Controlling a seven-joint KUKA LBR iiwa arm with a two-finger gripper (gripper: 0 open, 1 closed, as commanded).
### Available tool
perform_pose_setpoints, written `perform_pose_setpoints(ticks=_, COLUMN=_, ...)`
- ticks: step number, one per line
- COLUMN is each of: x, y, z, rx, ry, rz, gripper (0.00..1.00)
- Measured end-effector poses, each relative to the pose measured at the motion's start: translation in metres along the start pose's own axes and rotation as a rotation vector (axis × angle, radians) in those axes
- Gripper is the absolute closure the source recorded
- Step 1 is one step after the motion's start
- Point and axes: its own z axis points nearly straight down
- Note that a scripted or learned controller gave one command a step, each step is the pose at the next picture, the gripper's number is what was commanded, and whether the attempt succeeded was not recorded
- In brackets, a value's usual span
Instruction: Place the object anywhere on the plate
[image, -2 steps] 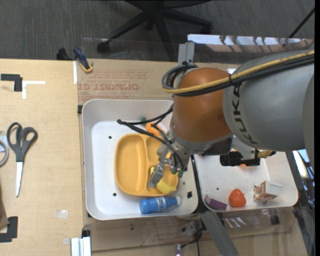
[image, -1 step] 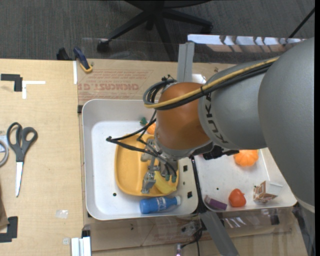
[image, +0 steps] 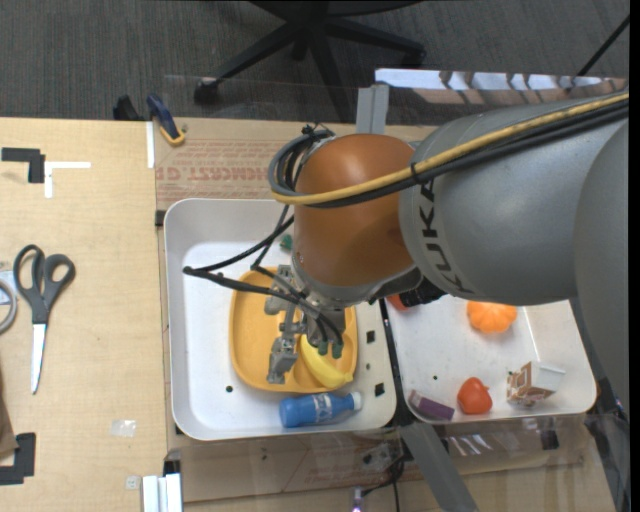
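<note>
I see the gripper (image: 300, 345) low over the yellow plate (image: 246, 330) in the left bin (image: 200, 330), with a banana (image: 325, 368) lying on the plate's right rim just under the fingers. I cannot tell whether they grip it (the wrist blocks much). It looks light, soft and bruisable; I'd pinch mid-body. Its long axis seems to follow the plate's rim.
</note>
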Motion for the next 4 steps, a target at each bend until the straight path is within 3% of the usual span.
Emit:
perform_pose_setpoints(ticks=1, x=-0.002, y=-0.001, z=-0.009, rx=-0.001, ry=-0.001, rz=0.005, gripper=1.00)
perform_pose_setpoints(ticks=2, x=0.011, y=-0.025, z=-0.065, rx=0.001, ry=-0.001, rz=0.236, gripper=1.00)
perform_pose_setpoints(ticks=3, x=-0.071, y=0.012, z=-0.051, rx=0.001, ry=-0.001, rz=0.113, gripper=1.00)
perform_pose_setpoints(ticks=4, x=-0.071, y=0.012, z=-0.051, rx=0.001, ry=-0.001, rz=0.112, gripper=0.00)
